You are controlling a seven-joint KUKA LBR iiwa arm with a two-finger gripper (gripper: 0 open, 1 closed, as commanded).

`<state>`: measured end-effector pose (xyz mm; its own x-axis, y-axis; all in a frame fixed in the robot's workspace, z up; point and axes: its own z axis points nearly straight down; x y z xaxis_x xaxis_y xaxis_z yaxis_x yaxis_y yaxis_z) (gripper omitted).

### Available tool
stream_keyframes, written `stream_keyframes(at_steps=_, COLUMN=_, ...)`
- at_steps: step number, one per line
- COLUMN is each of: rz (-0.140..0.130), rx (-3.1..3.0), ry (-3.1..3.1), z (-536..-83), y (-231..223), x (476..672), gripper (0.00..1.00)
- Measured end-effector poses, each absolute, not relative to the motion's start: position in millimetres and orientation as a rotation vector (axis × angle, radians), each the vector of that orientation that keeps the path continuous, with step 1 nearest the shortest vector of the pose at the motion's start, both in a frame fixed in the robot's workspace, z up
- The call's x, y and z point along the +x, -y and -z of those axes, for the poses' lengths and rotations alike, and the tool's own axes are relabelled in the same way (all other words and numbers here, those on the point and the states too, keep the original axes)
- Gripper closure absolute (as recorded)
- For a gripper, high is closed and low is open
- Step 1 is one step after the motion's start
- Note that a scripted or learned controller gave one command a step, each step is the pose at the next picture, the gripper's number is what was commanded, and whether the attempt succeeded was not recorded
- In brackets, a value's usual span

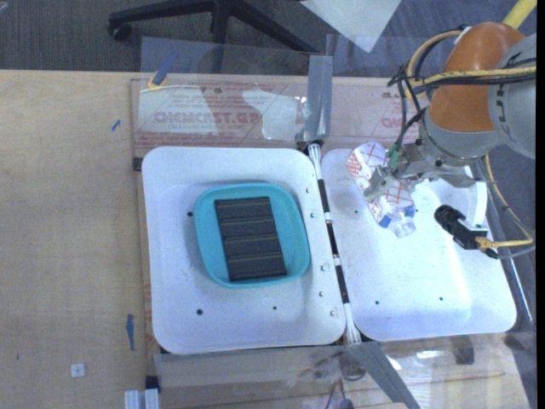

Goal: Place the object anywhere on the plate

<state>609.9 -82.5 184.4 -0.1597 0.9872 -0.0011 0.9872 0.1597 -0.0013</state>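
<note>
A teal square plate (204, 228) rests in the middle of the left white bin (170, 313). On the plate lies a black ridged rectangular block (249, 237), flat and lengthwise. A crumpled clear plastic bottle with a red-and-white label (381, 196) lies at the back left of the right bin (426, 305). My gripper (394, 175) is directly over the bottle's upper part and hides some of it. Whether the bottle is in its grasp I cannot tell.
A raised divider (328, 228) with small studs separates the two bins. A clear plastic sheet and a grey bracket (318, 100) stand behind the bins. Bare wooden bench (60, 228) stretches to the left.
</note>
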Motion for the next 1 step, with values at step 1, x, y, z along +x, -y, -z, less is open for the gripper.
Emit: stream_keyframes(at_steps=1, rz=0.001, rx=2.036, ry=-2.391, z=-185.1, y=82.5, x=610.2, gripper=0.00)
